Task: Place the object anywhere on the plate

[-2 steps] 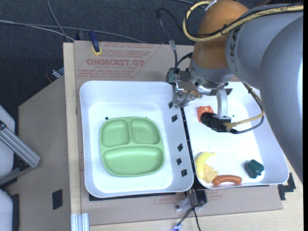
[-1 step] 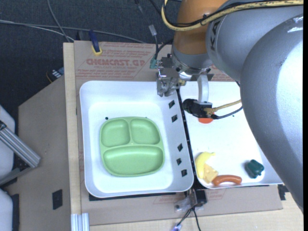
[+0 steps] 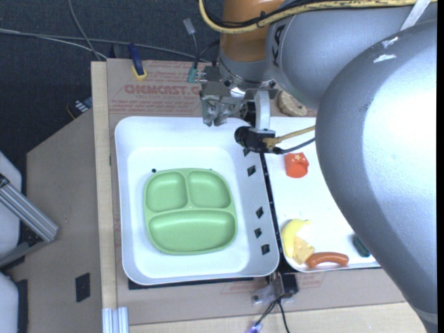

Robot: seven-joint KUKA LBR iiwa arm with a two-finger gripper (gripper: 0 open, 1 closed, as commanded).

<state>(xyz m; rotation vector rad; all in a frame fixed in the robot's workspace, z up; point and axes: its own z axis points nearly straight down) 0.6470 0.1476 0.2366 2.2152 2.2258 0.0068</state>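
Nearest, a sausage (image 3: 327, 259) and a yellow banana piece (image 3: 297, 240) lie in the right bin (image 3: 316, 200), right of the green plate (image 3: 189, 210). That three-part plate sits in the left bin (image 3: 132, 186). Beyond it to the right rests a red object (image 3: 296, 164). Farther back, above the plate's far edge, hangs the gripper (image 3: 220, 114); how wide it stands I cannot tell, and nothing shows in its grasp.
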